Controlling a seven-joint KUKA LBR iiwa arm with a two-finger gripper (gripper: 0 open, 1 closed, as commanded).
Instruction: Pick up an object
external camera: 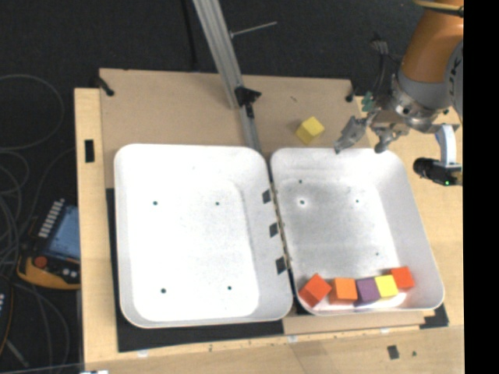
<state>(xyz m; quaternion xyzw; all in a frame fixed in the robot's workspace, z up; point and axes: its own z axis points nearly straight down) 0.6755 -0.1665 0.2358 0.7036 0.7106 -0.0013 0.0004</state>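
My gripper hangs over the far edge of the right bin, its two fingers spread apart with nothing between them. A yellow cube lies on the bench just behind that bin, to the left of the gripper. Along the right bin's near wall sits a row of blocks: an orange-red one, an orange one, a purple one, a yellow one and another orange-red one.
The left bin lies beside the right one, joined by clips at the middle. A slanted metal pole rises from behind the bins. Cables and a handheld pendant lie off the bench at left.
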